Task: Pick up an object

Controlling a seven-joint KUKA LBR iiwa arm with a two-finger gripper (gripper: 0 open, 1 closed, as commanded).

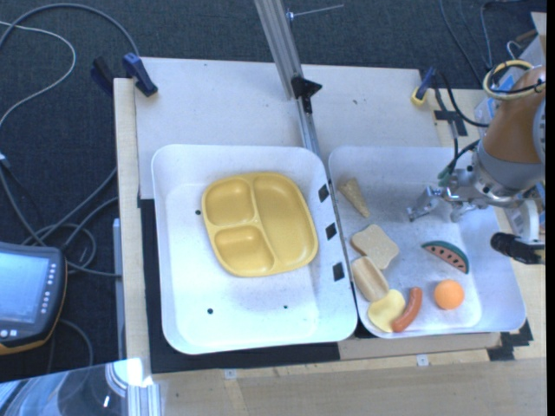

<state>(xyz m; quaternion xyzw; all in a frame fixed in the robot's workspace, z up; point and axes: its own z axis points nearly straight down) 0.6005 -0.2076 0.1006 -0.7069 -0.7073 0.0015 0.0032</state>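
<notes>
The end effector (427, 204), a small metal two-finger tool below the grey arm's wrist, hangs over bare floor in the upper part of the right shallow white plastic bin (381, 165), and nothing lies between its fingers; how far apart they stand I cannot tell from this slanted view. Every candidate object lies in that same bin: the pale tan cone-shaped wafer (354, 198) is to the camera-left of the end effector and about level with it, the beige slice of toy bread (375, 245) lower and to the left, the red and green watermelon wedge (446, 256) just below it, and the round orange ball (448, 295) further below. Lowest and to the left, a tan bun (370, 277), a yellow banana-like piece (385, 310) and a red sausage (407, 308) lie touching one another. For a clean pick, the isolated pieces look the better choice, probably the watermelon wedge or the wafer, since the crowded trio risks pushing neighbours aside. The tool should centre over the chosen piece, align its fingers across the narrow side, then descend straight. The yellow three-compartment plastic plate (258, 224) in the left bin is far to the left and needs no attention.
</notes>
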